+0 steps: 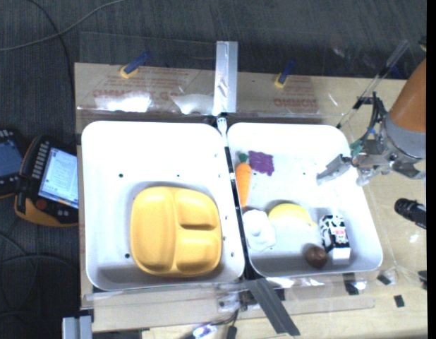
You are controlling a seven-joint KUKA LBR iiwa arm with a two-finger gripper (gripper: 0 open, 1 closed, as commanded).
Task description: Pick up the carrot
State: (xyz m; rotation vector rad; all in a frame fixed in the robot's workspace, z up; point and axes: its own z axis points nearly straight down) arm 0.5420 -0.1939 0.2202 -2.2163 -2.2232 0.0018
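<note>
The carrot [243, 179] is orange with a green top. It lies lengthwise against the left wall of the right bin [359, 189], next to a purple piece [261, 162]. My gripper [341, 179] hovers over the right bin's upper right part, well to the right of the carrot. Its two grey fingers [331, 169] are spread apart with nothing between them. The arm's orange band [415, 97] is at the right edge.
The right bin also holds a white cup-like object [257, 229], a yellow round item [288, 212], a black-and-white box [336, 235] and a brown ball [316, 255]. A yellow divided plate [177, 229] lies in the left bin [105, 154]. A handheld pendant [45, 182] rests left of the bench.
</note>
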